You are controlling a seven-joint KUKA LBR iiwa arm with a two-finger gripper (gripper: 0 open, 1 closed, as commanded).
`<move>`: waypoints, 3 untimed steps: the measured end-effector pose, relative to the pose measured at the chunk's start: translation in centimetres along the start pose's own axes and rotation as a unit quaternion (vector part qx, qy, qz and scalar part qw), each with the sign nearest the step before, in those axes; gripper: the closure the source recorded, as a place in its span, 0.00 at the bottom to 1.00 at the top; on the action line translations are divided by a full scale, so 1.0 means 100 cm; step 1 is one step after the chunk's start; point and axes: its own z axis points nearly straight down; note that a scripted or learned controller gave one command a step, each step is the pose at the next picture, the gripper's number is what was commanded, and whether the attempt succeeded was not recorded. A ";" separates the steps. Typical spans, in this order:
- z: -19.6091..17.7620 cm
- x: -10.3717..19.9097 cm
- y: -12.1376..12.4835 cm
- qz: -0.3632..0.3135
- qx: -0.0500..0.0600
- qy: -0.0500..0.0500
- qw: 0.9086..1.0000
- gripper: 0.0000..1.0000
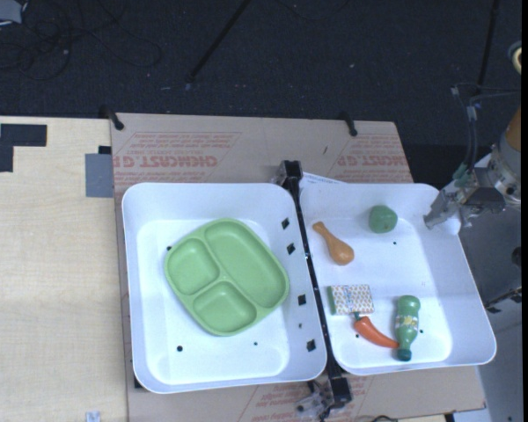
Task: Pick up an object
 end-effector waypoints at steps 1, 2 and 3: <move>-0.004 0.045 0.005 0.001 0.001 0.001 1.000 1.00; -0.007 0.101 0.017 -0.001 0.001 0.001 1.000 1.00; -0.010 0.155 0.025 -0.001 0.001 0.000 1.000 1.00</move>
